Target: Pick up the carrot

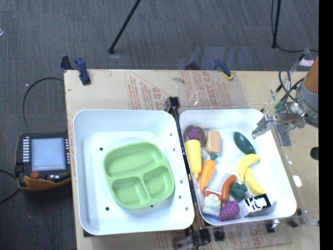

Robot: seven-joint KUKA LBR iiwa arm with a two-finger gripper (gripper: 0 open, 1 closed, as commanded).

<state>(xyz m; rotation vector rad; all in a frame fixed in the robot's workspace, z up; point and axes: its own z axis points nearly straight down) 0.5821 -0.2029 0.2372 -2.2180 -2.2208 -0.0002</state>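
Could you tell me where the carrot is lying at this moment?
The carrot lies in the right bin, near its left wall, just below the yellow corn and left of the banana.

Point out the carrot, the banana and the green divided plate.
carrot point(207, 174): camera view, middle of its orange body.
banana point(248, 172): camera view, the bend of its yellow body.
green divided plate point(110, 159): camera view, left rim.
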